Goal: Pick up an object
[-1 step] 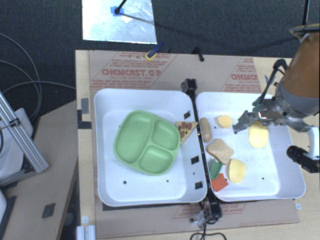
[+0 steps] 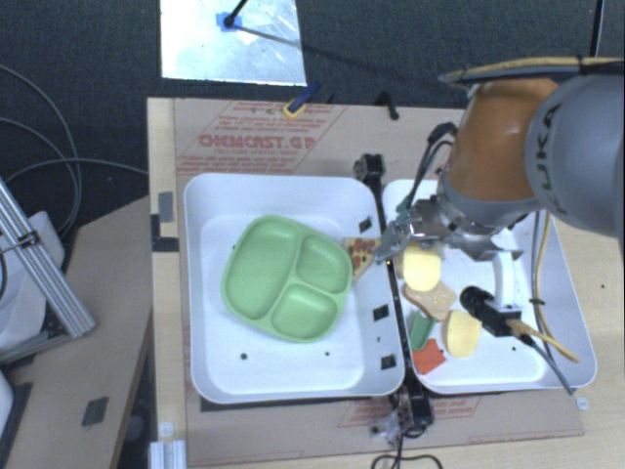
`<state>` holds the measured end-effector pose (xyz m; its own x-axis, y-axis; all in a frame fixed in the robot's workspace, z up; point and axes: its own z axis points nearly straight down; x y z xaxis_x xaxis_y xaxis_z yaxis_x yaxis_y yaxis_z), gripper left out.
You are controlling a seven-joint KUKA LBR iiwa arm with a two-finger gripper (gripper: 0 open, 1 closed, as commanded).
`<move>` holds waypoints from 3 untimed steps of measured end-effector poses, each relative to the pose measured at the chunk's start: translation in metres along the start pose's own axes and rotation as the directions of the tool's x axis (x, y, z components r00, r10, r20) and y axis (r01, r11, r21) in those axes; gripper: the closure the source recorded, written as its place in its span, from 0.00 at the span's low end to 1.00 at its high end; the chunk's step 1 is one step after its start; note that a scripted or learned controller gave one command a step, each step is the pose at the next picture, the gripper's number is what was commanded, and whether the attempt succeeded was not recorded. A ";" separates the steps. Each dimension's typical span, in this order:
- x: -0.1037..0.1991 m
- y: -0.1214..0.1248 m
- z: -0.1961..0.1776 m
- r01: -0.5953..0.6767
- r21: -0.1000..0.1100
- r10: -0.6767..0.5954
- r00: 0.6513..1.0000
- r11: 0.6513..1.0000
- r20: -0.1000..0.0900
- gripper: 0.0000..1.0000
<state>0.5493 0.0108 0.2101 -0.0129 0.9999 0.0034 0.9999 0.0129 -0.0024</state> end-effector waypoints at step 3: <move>-0.141 -0.044 0.129 -0.013 -0.005 0.013 1.000 1.000 0.002 0.00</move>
<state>0.5070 -0.1307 0.0807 -0.0001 1.0000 0.0013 1.0000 0.0001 0.0025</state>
